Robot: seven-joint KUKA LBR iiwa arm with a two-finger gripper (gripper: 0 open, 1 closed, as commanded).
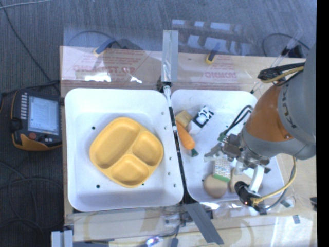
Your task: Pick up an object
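Nothing lifted yet, by the look of it. Likeliest target: a small speckled box (222,168) with a green edge, lying in the right bin (267,99) toward its near side, just beside a tan rounded lump (215,186) and touching or nearly touching it. Directly over and beside that box, the pincer (232,157), reached in from the right below the orange band of the arm (288,120). Whether apart or together: cannot tell, metal parts and cables tangled over the spot. No object visibly clamped.

Further up the same bin, well apart from the box: an orange carrot-shaped piece (186,137) along the dividing wall, a pale beige block (183,119) touching its upper end, and a small black-and-white item (204,116) just beside that.

Across the divider, the left bin (74,153), bearing a yellow compartment plate (127,151) near its middle, tilted on the diagonal.

Beyond the desk, on the floor to the left, a teach pendant (35,118) with its screen lit.

Judged progress: approach done, descent seemingly made; closing on something and raising it clear both left to do.
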